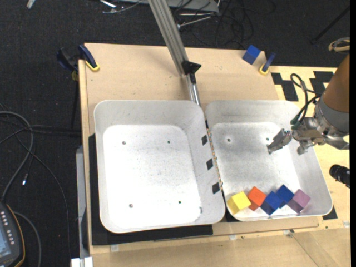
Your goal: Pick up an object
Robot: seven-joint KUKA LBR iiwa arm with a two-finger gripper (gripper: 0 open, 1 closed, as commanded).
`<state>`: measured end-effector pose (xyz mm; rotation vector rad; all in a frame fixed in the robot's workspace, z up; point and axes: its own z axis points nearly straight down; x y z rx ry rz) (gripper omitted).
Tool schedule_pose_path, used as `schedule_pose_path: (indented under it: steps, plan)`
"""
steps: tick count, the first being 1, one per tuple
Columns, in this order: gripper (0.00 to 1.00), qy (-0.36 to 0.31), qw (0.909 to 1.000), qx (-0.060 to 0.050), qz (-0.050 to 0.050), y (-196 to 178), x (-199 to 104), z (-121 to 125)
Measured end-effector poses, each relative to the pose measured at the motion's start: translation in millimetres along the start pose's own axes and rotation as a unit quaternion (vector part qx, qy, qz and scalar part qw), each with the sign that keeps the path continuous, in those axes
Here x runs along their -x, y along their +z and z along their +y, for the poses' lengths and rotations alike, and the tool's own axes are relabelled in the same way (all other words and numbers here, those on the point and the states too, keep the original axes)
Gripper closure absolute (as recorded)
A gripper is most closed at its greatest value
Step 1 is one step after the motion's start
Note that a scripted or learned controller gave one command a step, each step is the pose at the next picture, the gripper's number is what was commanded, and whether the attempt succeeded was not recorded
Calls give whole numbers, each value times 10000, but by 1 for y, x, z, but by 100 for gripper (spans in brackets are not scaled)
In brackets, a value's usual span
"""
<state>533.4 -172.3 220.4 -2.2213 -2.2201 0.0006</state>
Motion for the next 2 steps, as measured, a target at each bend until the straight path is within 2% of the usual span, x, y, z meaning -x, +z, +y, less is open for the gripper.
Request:
schedule_pose_path:
  steps: [1,2]
  plan:
    - [0,-47,10000,-21,18,54,-71,0]
    - [0,-58,10000,5,17,24,-156,-22]
